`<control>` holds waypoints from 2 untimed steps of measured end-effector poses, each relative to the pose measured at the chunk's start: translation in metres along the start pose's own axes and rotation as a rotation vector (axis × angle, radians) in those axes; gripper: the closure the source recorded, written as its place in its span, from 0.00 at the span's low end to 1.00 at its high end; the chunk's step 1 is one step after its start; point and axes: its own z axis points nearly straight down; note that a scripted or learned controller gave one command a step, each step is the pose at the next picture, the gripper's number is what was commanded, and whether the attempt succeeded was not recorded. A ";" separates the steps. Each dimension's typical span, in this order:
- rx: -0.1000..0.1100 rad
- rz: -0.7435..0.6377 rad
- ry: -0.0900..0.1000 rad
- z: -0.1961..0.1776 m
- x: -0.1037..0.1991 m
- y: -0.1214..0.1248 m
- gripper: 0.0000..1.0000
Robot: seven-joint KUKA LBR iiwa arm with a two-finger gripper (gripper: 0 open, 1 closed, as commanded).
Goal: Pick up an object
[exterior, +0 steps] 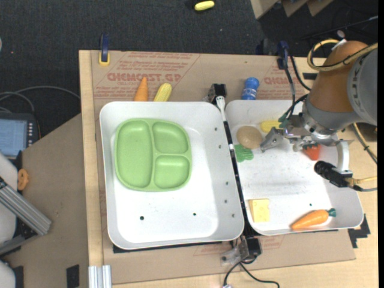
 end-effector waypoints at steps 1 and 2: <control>-0.010 -0.010 0.012 0.020 -0.047 0.002 0.00; -0.003 -0.013 0.028 0.027 -0.059 -0.043 0.00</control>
